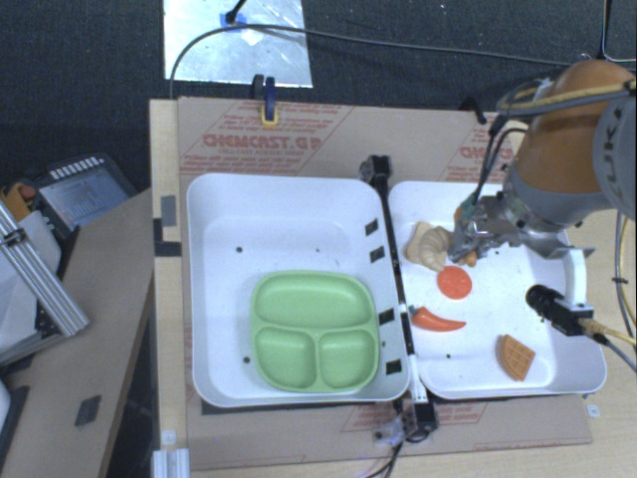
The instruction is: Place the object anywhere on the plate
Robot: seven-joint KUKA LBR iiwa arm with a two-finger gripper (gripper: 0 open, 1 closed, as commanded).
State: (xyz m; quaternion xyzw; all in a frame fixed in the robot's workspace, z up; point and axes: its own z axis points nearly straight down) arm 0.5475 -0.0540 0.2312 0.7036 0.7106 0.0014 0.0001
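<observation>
Early in the task, by the look of it: pick-up stage, nothing yet on the green plate (315,329), which lies in the left bin (224,267), lower centre of the frame. Reaching in from the right edge, the gripper (470,244) down low in the right bin (587,366), right of centre, just beside or touching a pale beige object (428,245) at that bin's upper left; contact impossible to confirm. State of the gripper: cannot tell, too small and dark against the wrist. Likely target the beige piece, though an orange-red disc (455,283) just below it, a red pepper-like item (436,320) near the divider and a waffle-like piece (516,357) toward the lower right remain candidates. Next move, judged from this: a secure grasp, a clean lift over the divider (390,257), then travel leftward and a release above any plate compartment
</observation>
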